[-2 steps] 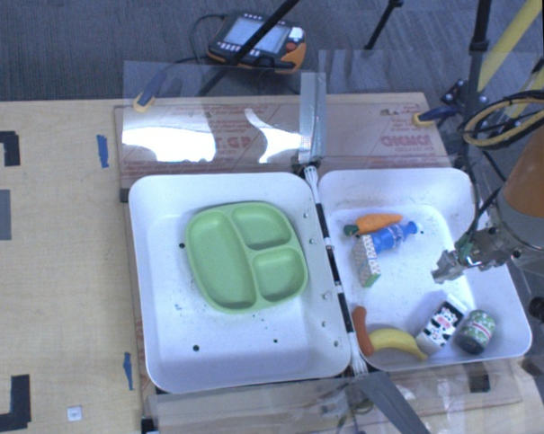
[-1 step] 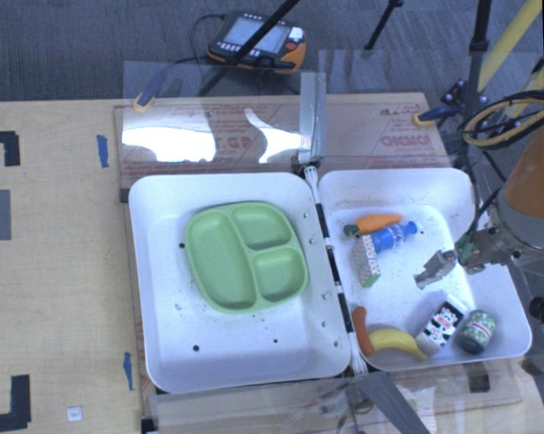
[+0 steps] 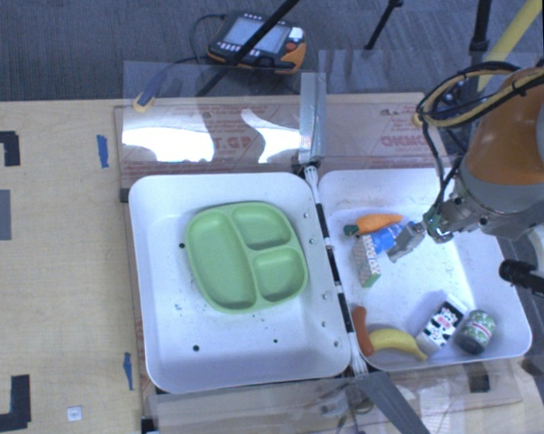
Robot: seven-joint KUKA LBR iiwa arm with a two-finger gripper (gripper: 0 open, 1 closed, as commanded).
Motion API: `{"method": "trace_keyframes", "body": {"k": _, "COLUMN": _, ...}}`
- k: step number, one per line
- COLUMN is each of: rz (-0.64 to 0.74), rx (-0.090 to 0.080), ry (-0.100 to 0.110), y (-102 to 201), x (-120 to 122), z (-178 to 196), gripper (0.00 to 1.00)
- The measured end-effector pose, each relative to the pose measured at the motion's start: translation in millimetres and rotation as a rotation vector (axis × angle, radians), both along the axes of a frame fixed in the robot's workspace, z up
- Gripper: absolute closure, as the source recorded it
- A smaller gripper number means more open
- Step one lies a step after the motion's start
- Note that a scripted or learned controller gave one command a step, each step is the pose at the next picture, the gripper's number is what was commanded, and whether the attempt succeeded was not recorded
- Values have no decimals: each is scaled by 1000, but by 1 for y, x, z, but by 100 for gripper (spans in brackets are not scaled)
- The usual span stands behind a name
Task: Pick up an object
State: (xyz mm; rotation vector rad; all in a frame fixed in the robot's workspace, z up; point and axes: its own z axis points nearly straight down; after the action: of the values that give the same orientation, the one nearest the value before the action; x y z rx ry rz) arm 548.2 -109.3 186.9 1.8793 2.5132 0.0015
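My gripper [image 3: 410, 240] hangs low over the right bin [image 3: 437, 281], reaching left from the grey wrist under the orange band. Its tip is right beside a small blue object [image 3: 384, 236] that lies just under an orange toy carrot [image 3: 378, 223]. I cannot make out whether the tip touches the blue object. A speckled packet [image 3: 368, 261] lies below them. At the bin's front lie a yellow banana [image 3: 394, 341], a red-orange sausage-like piece [image 3: 359, 323], a black-and-white patterned block [image 3: 441, 325] and a dark round can [image 3: 476, 330].
The left bin [image 3: 163, 297] holds a green divided plate [image 3: 247, 255]. A metal divider [image 3: 330, 254] runs between the two bins. Bare white floor lies in the right bin between the gripper and the front objects. Cables loop above the arm [image 3: 512, 147].
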Motion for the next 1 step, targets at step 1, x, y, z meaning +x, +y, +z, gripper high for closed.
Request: {"method": "trace_keyframes", "body": {"k": 1, "rz": 2, "rx": -2, "ry": -4, "y": 0, "x": 1, "z": 10, "gripper": 100}}
